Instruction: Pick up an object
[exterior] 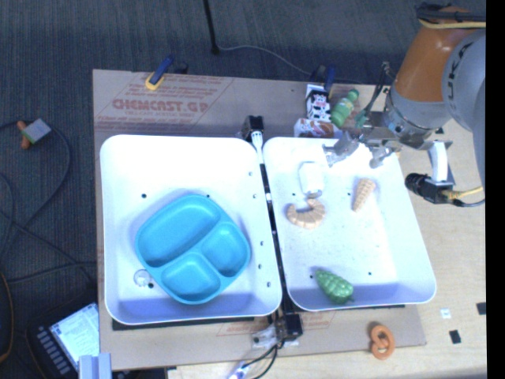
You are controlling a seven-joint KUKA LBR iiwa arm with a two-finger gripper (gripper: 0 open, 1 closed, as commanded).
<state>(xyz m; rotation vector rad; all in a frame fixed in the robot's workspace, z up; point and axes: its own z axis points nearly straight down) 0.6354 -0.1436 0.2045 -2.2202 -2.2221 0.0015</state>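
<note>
Two white bins sit side by side on the bench; the left bin (118,164) holds a blue divided plate (192,247), lying near its front, with a small clear round thing (142,277) just beside the plate's left corner; the right bin (402,243) holds the loose things: a white block (310,178) toward the back, a pale curled shrimp-like toy (306,213) touching or just below it, a tan ridged cone (363,193) to the right of those, and a green bumpy toy (334,286) near the front wall, well apart from the rest; the arm comes in from the right, its orange band (426,58) high over the bench corner, and the gripper (359,150) hangs above the back edge of the right bin, between the white block and the cone but above both; two pale finger shapes point down there, yet from here I cannot tell whether the jaws are apart or together, and nothing shows between them; behind the bins a green item (342,110) and a printed card (316,110) stand on the brown board (158,105); an orange ring (382,340) lies on the bench in front of the right bin
</note>
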